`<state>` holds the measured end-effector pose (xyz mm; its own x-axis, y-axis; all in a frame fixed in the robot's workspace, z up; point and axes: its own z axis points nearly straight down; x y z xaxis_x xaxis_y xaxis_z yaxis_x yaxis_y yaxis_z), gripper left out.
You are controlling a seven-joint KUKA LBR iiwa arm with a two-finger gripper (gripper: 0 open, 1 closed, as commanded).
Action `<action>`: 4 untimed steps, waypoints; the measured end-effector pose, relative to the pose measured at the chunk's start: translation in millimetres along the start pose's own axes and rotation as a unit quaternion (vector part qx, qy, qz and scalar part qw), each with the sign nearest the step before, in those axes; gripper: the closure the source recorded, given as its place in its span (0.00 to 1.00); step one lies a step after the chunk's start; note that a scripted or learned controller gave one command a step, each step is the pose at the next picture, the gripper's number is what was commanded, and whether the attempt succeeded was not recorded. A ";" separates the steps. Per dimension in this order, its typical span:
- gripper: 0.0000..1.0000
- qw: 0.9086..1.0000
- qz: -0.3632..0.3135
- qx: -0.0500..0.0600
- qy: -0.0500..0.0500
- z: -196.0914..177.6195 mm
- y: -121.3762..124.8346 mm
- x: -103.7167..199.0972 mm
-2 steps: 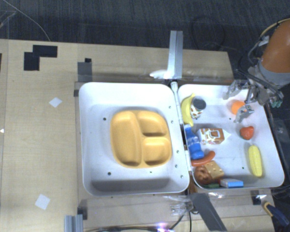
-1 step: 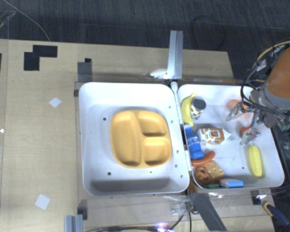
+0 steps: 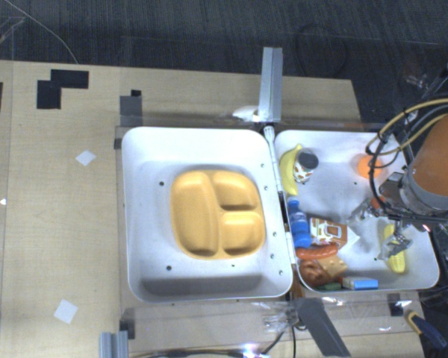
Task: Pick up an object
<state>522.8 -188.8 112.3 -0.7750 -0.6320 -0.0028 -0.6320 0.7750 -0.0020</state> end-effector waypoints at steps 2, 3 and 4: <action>0.00 0.998 0.064 -0.001 0.000 -22.5 8.5 36.9; 0.00 0.993 0.119 0.000 -0.001 -29.2 -24.7 -5.2; 0.00 0.996 -0.093 -0.001 0.000 -13.6 -6.5 18.2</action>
